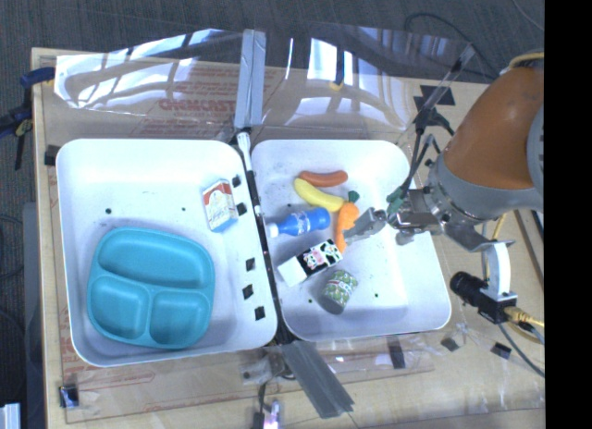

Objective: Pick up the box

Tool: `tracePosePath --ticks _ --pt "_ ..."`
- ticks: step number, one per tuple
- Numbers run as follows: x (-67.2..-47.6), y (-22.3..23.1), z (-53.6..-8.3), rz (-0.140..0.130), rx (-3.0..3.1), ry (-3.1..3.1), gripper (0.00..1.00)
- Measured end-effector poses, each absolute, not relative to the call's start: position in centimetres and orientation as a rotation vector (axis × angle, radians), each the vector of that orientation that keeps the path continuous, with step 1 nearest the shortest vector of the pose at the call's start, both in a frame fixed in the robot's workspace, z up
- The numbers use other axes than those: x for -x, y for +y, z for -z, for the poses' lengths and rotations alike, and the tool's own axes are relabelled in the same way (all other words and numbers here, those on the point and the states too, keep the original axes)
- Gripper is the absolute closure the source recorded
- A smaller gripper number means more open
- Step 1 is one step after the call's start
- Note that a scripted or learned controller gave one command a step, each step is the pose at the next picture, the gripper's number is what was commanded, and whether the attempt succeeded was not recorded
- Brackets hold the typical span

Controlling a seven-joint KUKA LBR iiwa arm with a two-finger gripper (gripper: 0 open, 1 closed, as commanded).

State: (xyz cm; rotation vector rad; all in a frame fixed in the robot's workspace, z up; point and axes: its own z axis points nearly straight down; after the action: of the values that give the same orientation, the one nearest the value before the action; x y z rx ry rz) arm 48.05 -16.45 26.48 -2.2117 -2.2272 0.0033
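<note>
The box (218, 205), red and white, lies in the left bin (83, 164) near that bin's right wall, toward the far edge. A blue divided tray (150, 286) occupies the same bin's near-left area. The right bin (421, 293) holds a hot dog (322, 177), banana (319, 198), blue bottle (299, 224), carrot (345, 224), cow-print carton (311, 262) and a can (339, 290). The gripper (368, 224) hangs over the right bin beside the carrot; whether it is spread or pressed together cannot be determined.
</note>
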Motion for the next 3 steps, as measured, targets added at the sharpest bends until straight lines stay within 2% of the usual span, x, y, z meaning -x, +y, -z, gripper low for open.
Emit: tracePosePath --ticks 1,2,3 --pt "-47.6 -16.6 -12.9 -0.003 2.066 -2.362 0.0" --pt "-52.8 -11.4 -9.4 -0.008 2.363 -2.09 0.0" --pt "-52.8 -10.9 -10.3 -0.005 2.347 -2.092 1.0"
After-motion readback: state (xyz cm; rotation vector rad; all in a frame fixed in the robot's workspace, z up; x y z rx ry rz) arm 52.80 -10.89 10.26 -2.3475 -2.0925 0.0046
